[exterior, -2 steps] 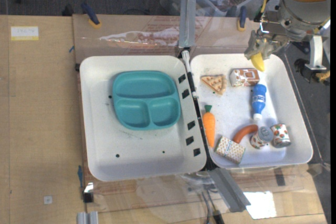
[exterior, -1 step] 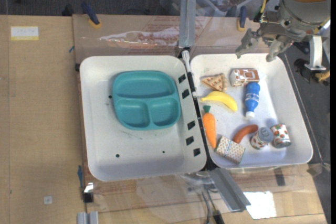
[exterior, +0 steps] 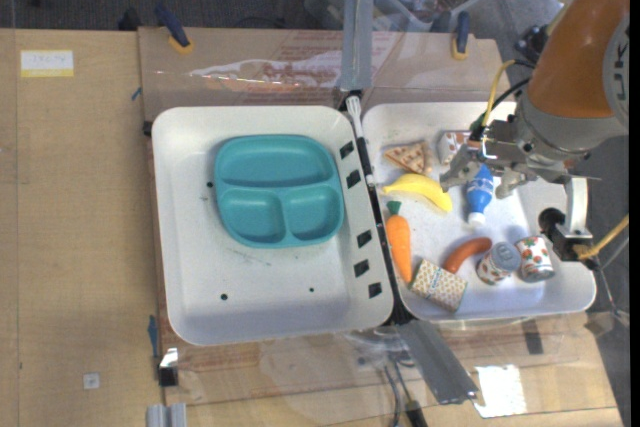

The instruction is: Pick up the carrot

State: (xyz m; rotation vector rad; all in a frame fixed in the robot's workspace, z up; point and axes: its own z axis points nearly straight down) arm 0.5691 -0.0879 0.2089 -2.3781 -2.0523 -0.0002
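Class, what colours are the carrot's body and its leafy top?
The carrot is orange with a green top, clearest in the camera view, in the right bin.

From my feed: orange carrot (exterior: pixel 399 245) with a green top. Just above it a yellow banana (exterior: pixel 421 193), to its right a patterned block (exterior: pixel 440 282). Teal plate (exterior: pixel 277 190) left of it, white bins (exterior: pixel 180 215).

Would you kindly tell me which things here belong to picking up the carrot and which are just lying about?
Belong to the job:
carrot
gripper
right bin

Just lying about:
banana
pizza slice
blue bottle
sausage
two cans
patterned block
teal plate
left bin
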